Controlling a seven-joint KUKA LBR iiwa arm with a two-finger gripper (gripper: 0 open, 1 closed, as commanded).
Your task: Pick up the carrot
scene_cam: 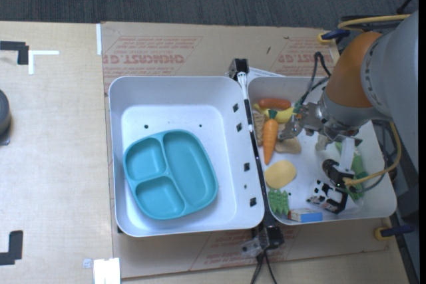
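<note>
Two shallow white bins are seen side by side on the bench [53, 163], which is partly covered by a sheet of cardboard [166, 50]. In the left bin [173, 93] a teal divided plate [171, 174] is laid flat, slightly turned, with three compartments.

The right bin [379, 206] is crowded with toy food. The carrot [269, 136] is found near the bin's left wall, lying lengthwise with its narrow tip towards the front and its green top towards the back. Just behind it a red piece [275, 104] and a yellow piece [284, 115] are seen. A pale yellow rounded item [280, 174] lies in front of the carrot's tip, and a green ridged item [277, 201] and a small blue and orange box [305, 215] are placed along the front wall.

The arm [373, 70] is reached in from the right, its orange band above the wrist. The hand [290, 132] is lowered just beside the carrot, on its right. Its fingers are blurred against the clutter, so whether they are spread or pressed together cannot be told; the carrot appears to rest on the bin floor, not pinched.
</note>
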